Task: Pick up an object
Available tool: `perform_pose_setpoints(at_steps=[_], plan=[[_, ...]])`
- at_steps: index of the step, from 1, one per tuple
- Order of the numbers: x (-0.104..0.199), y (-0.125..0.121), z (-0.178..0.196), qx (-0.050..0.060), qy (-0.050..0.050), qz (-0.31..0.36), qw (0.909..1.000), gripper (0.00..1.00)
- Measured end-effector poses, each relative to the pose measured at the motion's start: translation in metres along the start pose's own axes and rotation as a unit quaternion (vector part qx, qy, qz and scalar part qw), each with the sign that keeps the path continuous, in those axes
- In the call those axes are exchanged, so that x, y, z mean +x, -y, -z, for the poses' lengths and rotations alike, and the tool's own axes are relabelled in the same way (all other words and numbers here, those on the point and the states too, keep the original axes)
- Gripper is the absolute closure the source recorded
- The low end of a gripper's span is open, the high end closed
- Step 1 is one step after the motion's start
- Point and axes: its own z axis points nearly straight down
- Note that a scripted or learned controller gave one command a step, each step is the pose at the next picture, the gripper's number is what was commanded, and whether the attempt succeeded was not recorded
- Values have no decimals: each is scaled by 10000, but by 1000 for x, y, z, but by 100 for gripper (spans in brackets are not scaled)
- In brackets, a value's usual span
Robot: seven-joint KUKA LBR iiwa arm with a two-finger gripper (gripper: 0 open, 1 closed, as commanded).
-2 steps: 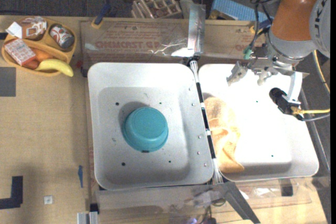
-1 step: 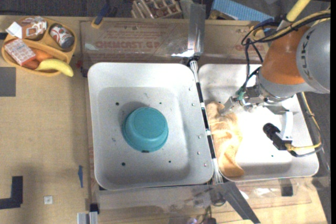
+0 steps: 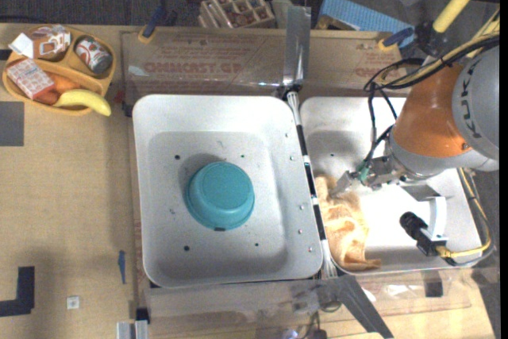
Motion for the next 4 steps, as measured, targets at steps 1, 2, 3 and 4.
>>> perform_pose_setpoints(at_steps=[1, 2, 3, 4], plan=[[4, 30, 0, -5, -2, 33, 10000, 0], [4, 30, 0, -6, -4, 31, 10000, 0], [-1, 10, -1, 30, -12, 376, 9993, 0], [-2, 9, -1, 25, -11, 50, 10000, 0]])
